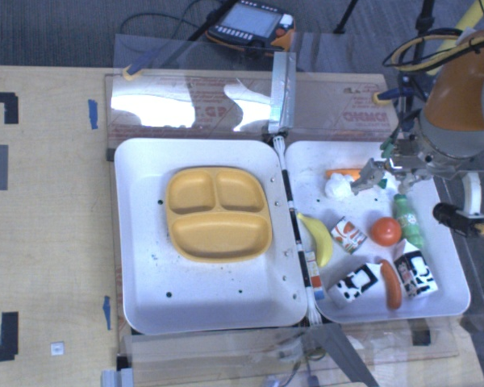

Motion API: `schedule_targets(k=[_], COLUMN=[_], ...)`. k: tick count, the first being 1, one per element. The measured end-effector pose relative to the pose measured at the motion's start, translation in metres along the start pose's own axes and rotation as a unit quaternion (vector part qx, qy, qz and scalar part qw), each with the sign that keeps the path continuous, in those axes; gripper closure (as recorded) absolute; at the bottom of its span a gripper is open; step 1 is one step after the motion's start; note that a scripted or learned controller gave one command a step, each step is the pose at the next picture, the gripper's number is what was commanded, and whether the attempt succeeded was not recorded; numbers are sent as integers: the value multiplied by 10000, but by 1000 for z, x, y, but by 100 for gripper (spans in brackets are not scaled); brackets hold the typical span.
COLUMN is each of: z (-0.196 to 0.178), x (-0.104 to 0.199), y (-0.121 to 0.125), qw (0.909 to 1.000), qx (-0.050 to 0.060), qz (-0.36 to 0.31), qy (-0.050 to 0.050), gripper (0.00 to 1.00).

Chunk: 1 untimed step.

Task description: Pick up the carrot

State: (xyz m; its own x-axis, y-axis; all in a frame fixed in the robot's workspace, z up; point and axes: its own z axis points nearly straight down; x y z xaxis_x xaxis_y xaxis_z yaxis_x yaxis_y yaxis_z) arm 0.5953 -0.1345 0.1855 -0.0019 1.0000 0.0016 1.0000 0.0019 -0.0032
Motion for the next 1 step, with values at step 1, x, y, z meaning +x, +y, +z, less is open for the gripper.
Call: schedule_targets(k=[1], z=[88], x=[-36], y=[59], qw=[9997], qx=[-141], qz=[-166], qy=[-66], gripper=[0])
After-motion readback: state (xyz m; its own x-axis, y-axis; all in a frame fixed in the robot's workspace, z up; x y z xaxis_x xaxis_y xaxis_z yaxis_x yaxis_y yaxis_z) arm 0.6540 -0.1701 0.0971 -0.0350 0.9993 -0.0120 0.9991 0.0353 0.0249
